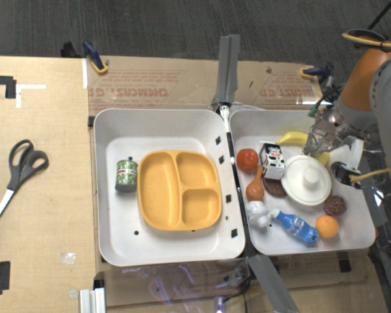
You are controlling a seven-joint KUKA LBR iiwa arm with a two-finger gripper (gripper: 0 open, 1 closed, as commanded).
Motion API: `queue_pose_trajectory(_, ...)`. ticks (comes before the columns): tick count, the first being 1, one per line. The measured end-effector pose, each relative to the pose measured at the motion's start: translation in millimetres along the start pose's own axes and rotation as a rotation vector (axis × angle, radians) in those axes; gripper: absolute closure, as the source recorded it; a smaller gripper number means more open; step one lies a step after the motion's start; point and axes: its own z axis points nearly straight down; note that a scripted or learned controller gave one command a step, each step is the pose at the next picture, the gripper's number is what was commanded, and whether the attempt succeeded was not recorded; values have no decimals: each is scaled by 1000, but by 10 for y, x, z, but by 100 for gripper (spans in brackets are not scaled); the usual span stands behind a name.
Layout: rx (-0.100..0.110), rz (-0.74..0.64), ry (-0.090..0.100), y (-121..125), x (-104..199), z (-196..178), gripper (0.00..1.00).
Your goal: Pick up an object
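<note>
The right bin (362,240) holds several objects. A yellow banana (292,137) lies near its back wall. There is a red ball-like fruit (247,158), a small black-and-white carton (272,160) and a white round bowl (307,180). Nearer the front are a brown pear-shaped item (255,189), a white figure (257,214), a blue bottle (296,227), an orange (326,226) and a dark round piece (335,205). My gripper (318,143) hangs at the bin's back right, just over the banana's right end and behind the bowl.
The left bin (111,240) holds a yellow divided plate (180,190) and a small green can (126,174). Scissors (18,168) lie on the wooden bench at the left. A grey divider (228,70) stands between the bins at the back. Cables and clamps crowd the right edge.
</note>
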Motion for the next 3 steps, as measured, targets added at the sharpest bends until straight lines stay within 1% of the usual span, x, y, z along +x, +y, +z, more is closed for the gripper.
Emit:
queue_pose_trajectory(1,2,11,0,-28,735,14,0)
queue_pose_trajectory(2,4,68,-1,-346,924,19,0)
queue_pose_trajectory(3,1,0,0,-33,-30,6,0)
